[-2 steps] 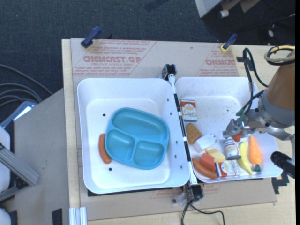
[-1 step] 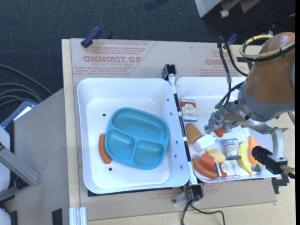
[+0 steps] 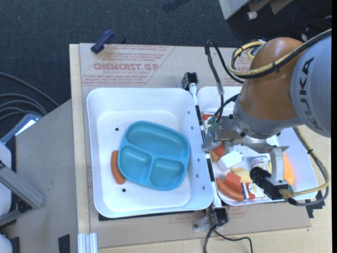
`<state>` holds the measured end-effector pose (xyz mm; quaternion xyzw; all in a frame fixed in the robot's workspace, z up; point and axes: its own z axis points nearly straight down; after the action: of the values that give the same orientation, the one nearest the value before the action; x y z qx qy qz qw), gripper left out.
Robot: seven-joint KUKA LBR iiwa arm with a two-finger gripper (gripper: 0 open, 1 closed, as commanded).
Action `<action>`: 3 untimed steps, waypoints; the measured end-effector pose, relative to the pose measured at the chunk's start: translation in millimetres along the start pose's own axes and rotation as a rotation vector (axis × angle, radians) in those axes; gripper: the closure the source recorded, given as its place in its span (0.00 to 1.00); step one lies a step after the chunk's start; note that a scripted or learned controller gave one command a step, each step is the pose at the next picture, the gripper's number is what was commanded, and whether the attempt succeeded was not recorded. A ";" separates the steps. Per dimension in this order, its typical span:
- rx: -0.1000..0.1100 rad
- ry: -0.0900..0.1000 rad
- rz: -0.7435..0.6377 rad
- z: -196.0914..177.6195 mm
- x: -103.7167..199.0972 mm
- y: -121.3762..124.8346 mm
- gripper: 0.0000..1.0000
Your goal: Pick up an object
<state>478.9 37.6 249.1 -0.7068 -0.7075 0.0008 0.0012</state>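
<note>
The arm [image 3: 279, 88] hangs low over the right bin [image 3: 310, 157], and whether its gripper [image 3: 218, 141] is open or closed I cannot tell. A likely target, the orange-red sausage piece [image 3: 231, 185], lies near the bin's front edge, its long axis running left-right, so the grip should close across that axis

The grey, rounded KUKA arm [image 3: 310, 83] wears a broad glossy orange band [image 3: 274, 78] above its wrist — yellow and black cables [image 3: 247, 54] loop over it — with dark lettering on the grey shell.
</note>
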 end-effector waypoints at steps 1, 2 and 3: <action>0.001 0.000 0.002 24.3 -37.2 -0.2 1.00; -0.002 0.000 0.000 0.4 8.2 0.1 1.00; -0.003 -0.001 0.000 -16.4 9.1 0.4 1.00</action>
<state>479.3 46.8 265.6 -0.7068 -0.7074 0.0001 0.0000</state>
